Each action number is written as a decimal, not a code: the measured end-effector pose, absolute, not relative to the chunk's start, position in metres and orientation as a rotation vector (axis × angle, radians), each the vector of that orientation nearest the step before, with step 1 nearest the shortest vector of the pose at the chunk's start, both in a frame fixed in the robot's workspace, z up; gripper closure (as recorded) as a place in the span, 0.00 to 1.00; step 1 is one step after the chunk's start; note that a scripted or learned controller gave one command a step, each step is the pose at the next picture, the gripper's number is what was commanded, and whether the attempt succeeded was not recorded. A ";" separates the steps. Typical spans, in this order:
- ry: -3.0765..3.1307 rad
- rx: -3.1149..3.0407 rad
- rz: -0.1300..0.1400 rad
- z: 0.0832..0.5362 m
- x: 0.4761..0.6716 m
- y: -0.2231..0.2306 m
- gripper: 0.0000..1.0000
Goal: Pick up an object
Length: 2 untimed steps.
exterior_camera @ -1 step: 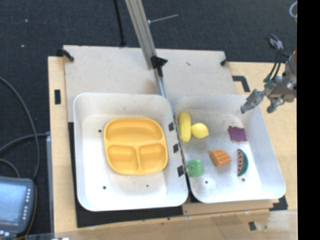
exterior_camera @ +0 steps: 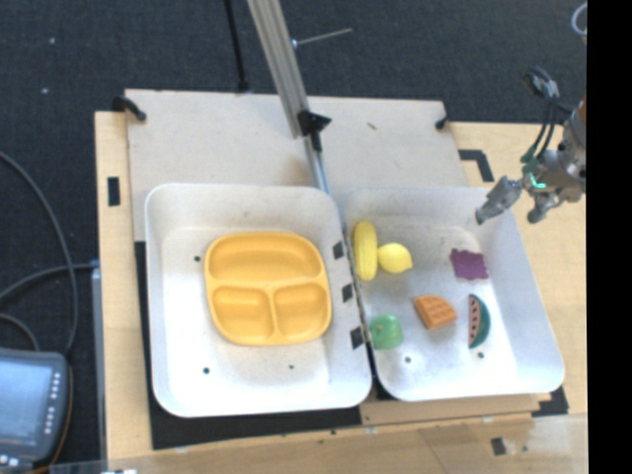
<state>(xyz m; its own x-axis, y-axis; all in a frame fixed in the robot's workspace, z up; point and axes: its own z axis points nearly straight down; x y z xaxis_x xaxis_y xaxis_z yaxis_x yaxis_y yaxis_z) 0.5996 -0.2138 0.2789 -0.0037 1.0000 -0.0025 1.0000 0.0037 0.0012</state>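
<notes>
Bench, two bins. Gripper apart, holding nothing, poised over right bin's rim. Approach step; next: descend toward purple piece just below.

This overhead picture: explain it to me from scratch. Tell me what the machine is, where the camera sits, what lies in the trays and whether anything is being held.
One camera, fixed above a bench, looks down at a slant. Two shallow white bins sit side by side. The left white bin holds a yellow plastic divided plate. The right white bin holds toy food: a yellow banana, a yellow lemon, a purple flat piece, an orange ridged wedge, a watermelon slice and a green round piece. The machine is a robot arm reaching in from the right. Its pincer hangs by the right bin's far corner, above the rim. I see nothing between its fingers, so nothing is held.
</notes>
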 end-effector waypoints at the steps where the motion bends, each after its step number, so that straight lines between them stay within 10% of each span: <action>1: 2.225 2.222 -0.006 0.217 0.603 -0.211 0.00; 2: 2.221 2.222 -0.005 0.175 0.604 -0.213 0.00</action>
